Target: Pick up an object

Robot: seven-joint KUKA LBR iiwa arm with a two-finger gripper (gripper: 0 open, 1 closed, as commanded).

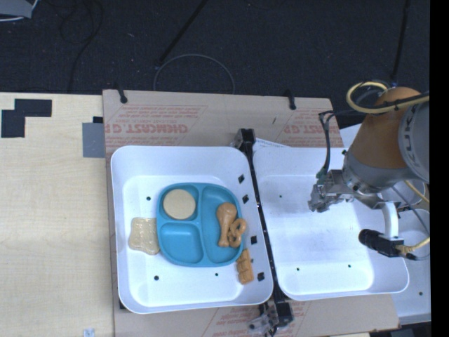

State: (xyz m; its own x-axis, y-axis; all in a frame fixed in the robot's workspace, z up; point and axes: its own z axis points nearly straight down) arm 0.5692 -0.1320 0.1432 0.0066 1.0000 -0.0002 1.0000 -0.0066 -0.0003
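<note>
Nearest, at the bottom edge, a dark clamp [272, 317] sits where the two bins meet, on a sheet of printed cardboard [175, 121] that lies under both. The cardboard rests on a pale wood bench [49, 209].

Both bins are shallow, smooth white plastic with rounded corners. The left bin [133, 168] holds a blue tray [186, 246], glossy and split into three compartments. A flat round tan disc [178, 203] lies in the tray's upper left compartment. A knotted, pretzel-like brown piece [229, 225] lies in the long right compartment. The lower left compartment shows bare blue. Just outside the tray, touching its left edge, is a pale lumpy slab [144, 235]. A small orange-brown chunk [244, 267] lies at the tray's lower right corner, near the wall between the bins.

The gripper [321, 199] hangs over the upper middle of the right bin [316, 262], under the grey and orange arm [382, 139]. Whether it is open or closed I cannot tell. Every piece lies well apart from it, across the dividing wall, and nothing sits between them but that wall.
</note>
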